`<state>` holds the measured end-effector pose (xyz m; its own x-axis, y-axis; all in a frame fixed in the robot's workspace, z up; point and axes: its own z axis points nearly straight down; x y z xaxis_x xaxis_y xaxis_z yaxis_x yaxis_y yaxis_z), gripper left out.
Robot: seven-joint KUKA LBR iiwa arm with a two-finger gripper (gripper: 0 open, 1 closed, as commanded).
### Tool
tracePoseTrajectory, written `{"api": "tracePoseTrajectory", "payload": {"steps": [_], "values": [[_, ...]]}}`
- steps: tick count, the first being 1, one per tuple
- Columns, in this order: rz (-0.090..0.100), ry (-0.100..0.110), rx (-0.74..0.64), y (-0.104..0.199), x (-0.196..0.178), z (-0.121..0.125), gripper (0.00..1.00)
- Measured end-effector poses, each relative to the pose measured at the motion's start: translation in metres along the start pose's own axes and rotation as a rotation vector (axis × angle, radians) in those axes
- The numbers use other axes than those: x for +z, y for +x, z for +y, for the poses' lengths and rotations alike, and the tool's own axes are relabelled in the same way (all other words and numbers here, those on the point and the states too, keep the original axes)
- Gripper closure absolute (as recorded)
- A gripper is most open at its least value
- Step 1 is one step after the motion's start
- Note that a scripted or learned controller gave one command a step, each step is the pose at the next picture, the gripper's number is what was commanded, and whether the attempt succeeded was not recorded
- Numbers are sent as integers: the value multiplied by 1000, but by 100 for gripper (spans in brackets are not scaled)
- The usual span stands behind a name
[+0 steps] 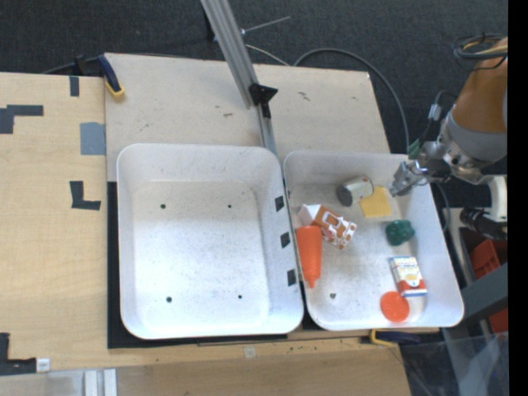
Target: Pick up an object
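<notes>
My gripper point(402, 180) hangs over the far right part of the right bin point(450, 262), just right of a yellow block point(375, 205) and a grey cylinder point(355, 191). Nothing shows between its fingers. Lower in the same bin lie a green lump point(399, 232), a small white and red carton point(407, 274), an orange round piece point(394, 306), an orange carrot-like piece point(309, 254) and a white and orange patterned box point(333, 226).
The left bin point(132, 221) stands beside the right one, joined by black clips along the shared wall. A slanted metal pole point(235, 44) rises from behind the bins. Cables lie on the wooden bench at the back.
</notes>
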<state>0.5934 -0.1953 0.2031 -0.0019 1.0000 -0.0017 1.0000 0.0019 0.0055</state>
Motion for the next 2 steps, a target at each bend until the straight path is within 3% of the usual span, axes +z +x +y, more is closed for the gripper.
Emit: {"api": "tracePoseTrajectory", "payload": {"steps": [1, 2], "values": [[0, 0, 0, 0, -53, 2, 100], [3, 6, -4, 52, -52, 14, 100]]}}
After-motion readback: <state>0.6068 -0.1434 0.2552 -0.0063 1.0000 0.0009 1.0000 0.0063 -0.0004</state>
